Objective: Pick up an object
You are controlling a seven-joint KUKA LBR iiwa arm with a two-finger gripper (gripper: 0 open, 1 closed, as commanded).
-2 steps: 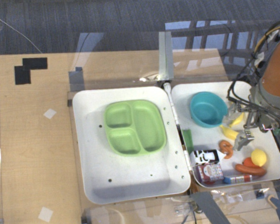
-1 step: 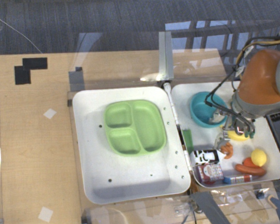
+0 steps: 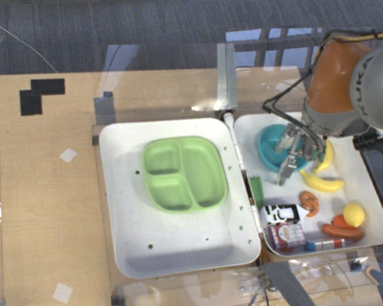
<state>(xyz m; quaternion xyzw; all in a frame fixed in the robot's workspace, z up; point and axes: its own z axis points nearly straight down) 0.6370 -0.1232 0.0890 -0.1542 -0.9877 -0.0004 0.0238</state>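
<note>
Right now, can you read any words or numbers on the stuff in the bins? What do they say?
No text here can be read.
Black and white packet: it has markings, too blurred to read.
Dark red packet: it has a label, too small to read.
Marker pen: no print I can make out.
Green divided plate, teal bowl, bananas: no writing visible.
</note>
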